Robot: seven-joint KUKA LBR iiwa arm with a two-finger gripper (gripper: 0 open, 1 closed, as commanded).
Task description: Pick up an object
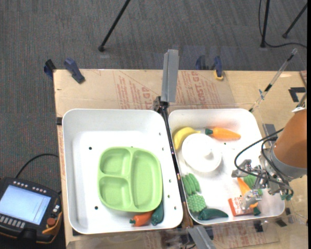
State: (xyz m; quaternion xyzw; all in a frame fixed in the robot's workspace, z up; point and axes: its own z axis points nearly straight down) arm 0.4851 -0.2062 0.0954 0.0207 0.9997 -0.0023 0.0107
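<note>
The arm point(295, 147) reaches in from the right, over the near right corner of the right bin point(249, 114); its jaws point(255, 188) hang low there, right over a small orange carrot point(243, 184) and a red-and-white packet point(238, 206); whether they are released or clenched, and whether they touch either item, I cannot tell, as cables and metal parts blur together.

Right bin also holds a white bowl point(201, 153) near its middle; a banana point(182, 135) at the bowl's far left edge; a larger carrot point(224, 134) beside it; green vegetables point(193, 191) along the left wall; a dark green piece point(212, 213) at the near wall.

Left bin point(78, 154) holds a green divided plate point(129, 179); an orange and a dark green toy point(146, 218) lie at the plate's near edge.

Both bins sit on the cardboard-covered worktop point(109, 90).
</note>
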